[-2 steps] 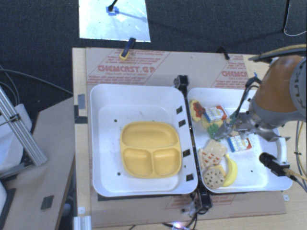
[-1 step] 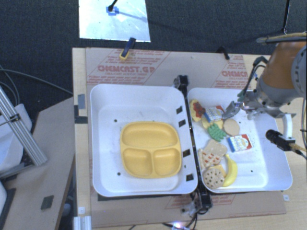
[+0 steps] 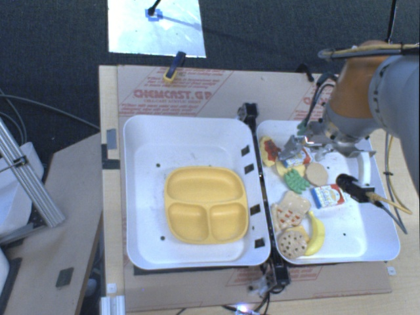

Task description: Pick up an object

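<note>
We see the toy food heaped in the right bin (image 3: 367, 241): a banana (image 3: 317, 235), a cookie (image 3: 292, 243), toast (image 3: 293, 207), a small carton (image 3: 327, 196). The pincer (image 3: 295, 151) hangs low over the heap's far end; we cannot tell its state. The left bin (image 3: 144, 176) holds a yellow divided tray (image 3: 206, 204).

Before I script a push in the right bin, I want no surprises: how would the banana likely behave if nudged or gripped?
The banana looks smooth and glossy, so it may slip in a pinch grip. Its curved shape suggests it would pivot rather than slide straight. It lies against the round cookie near the right bin front wall, so a push would probably shift both.
</note>
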{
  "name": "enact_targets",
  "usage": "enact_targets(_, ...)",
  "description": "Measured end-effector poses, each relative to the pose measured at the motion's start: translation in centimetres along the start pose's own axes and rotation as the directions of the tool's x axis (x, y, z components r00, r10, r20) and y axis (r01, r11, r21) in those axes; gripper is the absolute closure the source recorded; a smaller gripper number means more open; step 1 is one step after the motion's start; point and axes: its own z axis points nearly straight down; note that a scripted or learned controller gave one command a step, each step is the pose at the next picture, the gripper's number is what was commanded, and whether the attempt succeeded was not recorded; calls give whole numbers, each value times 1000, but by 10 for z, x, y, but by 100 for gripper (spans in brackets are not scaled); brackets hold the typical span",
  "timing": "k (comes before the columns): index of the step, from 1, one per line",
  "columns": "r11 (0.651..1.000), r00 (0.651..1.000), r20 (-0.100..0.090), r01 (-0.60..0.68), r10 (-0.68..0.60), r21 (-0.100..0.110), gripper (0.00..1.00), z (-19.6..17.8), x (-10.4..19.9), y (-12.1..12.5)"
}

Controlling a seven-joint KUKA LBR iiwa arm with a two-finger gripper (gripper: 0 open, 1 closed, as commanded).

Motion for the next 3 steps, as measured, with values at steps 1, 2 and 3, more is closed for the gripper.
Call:
enact_targets(1, 1000, 1000, 5, -8, 8, -9, 0, 68, -14, -31)
enact_targets(2, 1000, 1000, 3, -7, 7, -9, 100, 55, -13, -30)
enact_targets(3, 1000, 1000, 1, 2, -2, -10, 100, -55, 52, 1)
